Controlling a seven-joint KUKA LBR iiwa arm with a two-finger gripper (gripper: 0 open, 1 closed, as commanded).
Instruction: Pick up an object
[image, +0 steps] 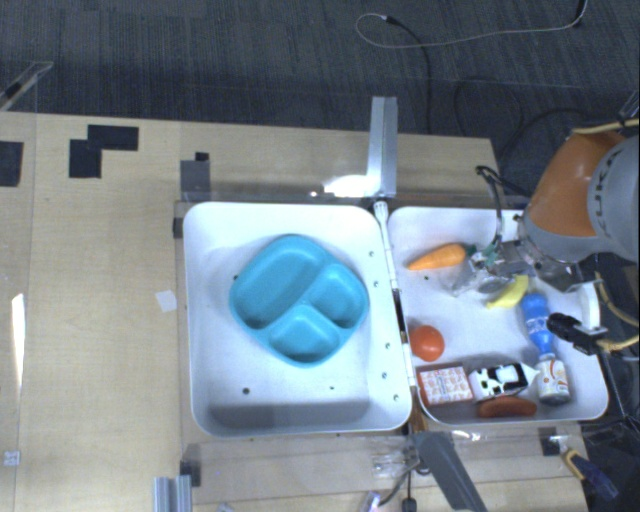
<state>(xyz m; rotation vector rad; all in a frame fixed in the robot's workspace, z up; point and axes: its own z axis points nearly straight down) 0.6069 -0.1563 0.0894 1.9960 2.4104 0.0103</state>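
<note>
Along the near wall of the right bin (600, 405) lie a sausage (507, 407), a red-and-white packet (444, 385) and a cow-print carton (500, 379), with a tomato (428, 342), a blue bottle (537, 322), a banana (508, 292) and a carrot (437, 258) scattered beyond, loose for picking. The gripper (492, 262) sits low between carrot and banana, probably choosing one; I cannot tell how far it is parted or whether it grips anything. The left bin (200, 330) holds a blue divided tray (300, 298); beyond the wooden bench (90, 330) is dark carpet (200, 50).

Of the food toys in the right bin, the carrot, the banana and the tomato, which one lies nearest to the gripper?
The banana: it lies right beside the gripper. The carrot and tomato lie farther away.
</note>
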